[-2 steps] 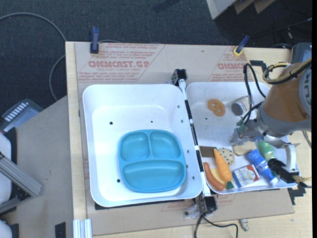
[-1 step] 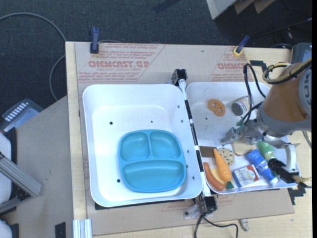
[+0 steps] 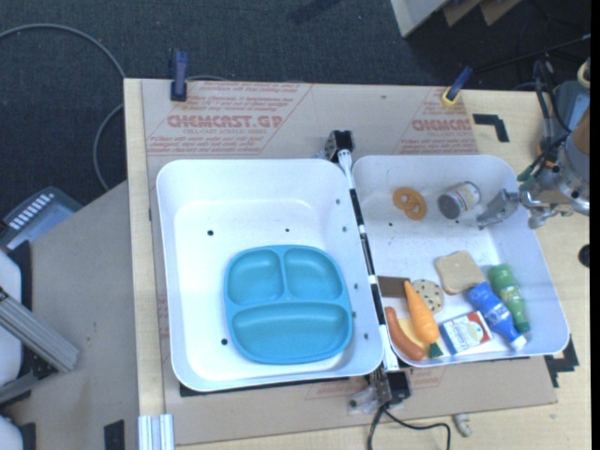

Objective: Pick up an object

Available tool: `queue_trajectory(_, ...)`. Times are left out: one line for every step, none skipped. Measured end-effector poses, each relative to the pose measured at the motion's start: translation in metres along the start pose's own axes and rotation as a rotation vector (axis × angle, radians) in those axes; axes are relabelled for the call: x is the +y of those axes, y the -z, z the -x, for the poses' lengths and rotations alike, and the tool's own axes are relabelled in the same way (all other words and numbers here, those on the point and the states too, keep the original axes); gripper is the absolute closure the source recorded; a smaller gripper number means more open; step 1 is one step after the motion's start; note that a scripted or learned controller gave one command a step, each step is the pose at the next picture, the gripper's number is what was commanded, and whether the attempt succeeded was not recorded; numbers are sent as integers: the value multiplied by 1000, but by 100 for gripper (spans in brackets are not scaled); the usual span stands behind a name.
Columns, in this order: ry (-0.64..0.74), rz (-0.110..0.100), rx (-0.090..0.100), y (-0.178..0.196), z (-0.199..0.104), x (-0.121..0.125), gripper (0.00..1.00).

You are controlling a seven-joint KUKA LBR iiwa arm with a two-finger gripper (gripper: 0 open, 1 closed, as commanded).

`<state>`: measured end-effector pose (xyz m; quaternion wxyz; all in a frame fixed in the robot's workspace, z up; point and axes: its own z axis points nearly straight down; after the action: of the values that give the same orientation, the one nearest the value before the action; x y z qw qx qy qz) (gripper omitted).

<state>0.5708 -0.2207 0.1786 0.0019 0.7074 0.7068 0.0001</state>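
The right bin (image 3: 534,242) holds several small items. At its far side lie a pretzel (image 3: 409,202) and a small grey can (image 3: 459,198) on its side. Nearer the front are a bread slice (image 3: 458,270), a cookie (image 3: 429,294), a carrot (image 3: 421,313), a green bottle (image 3: 507,287), a blue bottle (image 3: 493,313) and a red-and-white carton (image 3: 466,334). My gripper (image 3: 495,210) reaches in over the bin's right rim, just right of the can and a little apart from it. Nothing is visibly held.
The left bin (image 3: 187,204) contains a blue divided plate (image 3: 286,303). A black clamp (image 3: 339,144) sits at the far end of the seam between the bins. The arm's wrist (image 3: 562,181) hangs over the bench's right edge. Blue clips (image 3: 178,73) mark the cardboard's far edge.
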Motion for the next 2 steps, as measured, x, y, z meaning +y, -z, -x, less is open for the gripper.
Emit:
queue_trajectory(0,-3,3,-94,-40,-55,0)
queue_trajectory(-1,0,1,-84,-39,-54,100)
